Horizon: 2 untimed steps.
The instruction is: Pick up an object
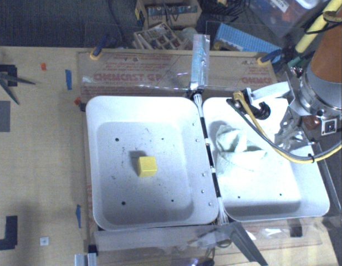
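A yellow block (147, 165) lies in the left bin (104, 112), well apart from the gripper (291, 134) over the right bin (309, 206). A pale crumpled cloth (231, 143) lies beside the gripper. Both bins sit on a wooden bench (37, 148).

Smooth white plastic bins (104, 115) — speckled left one holds a matt yellow block (147, 165); pale wooden bench (37, 148).
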Motion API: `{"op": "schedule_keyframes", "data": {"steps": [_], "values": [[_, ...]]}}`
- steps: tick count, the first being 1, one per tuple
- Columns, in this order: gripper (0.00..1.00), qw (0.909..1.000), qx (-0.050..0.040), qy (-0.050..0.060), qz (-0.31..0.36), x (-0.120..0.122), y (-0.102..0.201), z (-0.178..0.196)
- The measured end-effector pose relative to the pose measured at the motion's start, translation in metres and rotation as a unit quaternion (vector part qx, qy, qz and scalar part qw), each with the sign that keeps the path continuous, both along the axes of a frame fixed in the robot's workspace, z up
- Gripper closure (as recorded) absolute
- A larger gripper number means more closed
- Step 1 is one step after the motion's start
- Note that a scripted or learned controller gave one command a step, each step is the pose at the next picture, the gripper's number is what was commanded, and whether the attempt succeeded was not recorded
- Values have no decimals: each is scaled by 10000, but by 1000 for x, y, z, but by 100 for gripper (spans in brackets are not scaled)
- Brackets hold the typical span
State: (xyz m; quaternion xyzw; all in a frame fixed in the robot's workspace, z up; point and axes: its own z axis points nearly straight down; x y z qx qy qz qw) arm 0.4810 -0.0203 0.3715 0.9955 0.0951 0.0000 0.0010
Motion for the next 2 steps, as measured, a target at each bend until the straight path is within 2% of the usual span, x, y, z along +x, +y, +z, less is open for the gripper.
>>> {"op": "schedule_keyframes", "data": {"steps": [2], "values": [[100, 10000, -8, 1, -28, 1, -2, 19]]}}
